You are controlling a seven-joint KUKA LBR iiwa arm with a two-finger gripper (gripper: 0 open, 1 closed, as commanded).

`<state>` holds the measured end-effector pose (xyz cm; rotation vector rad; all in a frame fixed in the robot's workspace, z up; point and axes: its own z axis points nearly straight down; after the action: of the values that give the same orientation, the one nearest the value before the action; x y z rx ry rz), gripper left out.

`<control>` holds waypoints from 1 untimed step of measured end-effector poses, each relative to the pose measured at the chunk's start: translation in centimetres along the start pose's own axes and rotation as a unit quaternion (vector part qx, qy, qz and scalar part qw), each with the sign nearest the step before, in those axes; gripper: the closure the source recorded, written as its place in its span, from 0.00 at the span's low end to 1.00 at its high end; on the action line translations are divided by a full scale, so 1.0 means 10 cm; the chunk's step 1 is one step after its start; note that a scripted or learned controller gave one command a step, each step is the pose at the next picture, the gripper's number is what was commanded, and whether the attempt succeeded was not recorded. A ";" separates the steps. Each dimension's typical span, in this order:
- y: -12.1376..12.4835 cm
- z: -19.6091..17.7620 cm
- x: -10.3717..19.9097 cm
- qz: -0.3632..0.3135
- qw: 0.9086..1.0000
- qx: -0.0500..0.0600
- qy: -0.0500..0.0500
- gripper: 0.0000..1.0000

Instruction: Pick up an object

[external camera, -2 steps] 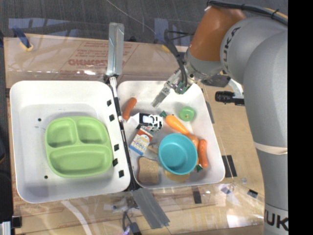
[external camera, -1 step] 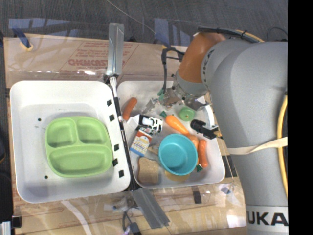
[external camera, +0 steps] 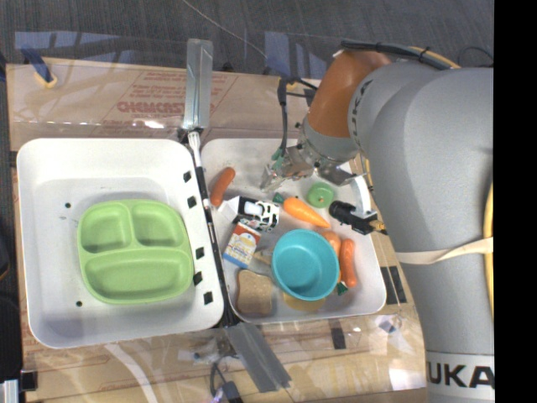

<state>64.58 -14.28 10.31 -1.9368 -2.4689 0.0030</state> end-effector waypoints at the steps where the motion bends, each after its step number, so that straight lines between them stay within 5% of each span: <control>1: 0.21 -0.94 0.38 0.364 0.932 -0.001 0.000 1.00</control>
<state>65.72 -10.13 19.71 -2.7041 -1.5964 0.0010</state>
